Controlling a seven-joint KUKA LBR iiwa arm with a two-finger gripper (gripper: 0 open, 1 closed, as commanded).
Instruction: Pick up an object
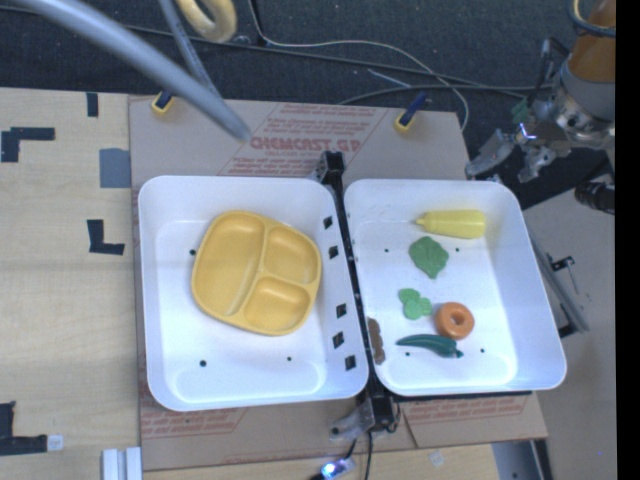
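The right bin point(535, 298) holds a yellow corn cob point(451, 224) at the back, with a green leaf point(429, 257) just in front of it. Nearer the front lie a small green sprig point(413, 303), an orange ring point(455, 320) and a dark green pepper point(430, 345). A small brown piece point(375, 340) rests against the bin's left wall. My gripper point(500, 166) hangs above the bench beyond the right bin's back right corner. It is apart from every object, open, with nothing between its fingers.
The left bin point(165, 298) carries a yellow divided plate point(257, 273). A row of black clips point(338, 268) runs between the two bins. Cables point(400, 78) cross the dark surface behind the bins, and a grey pole point(120, 38) slants over the back left.
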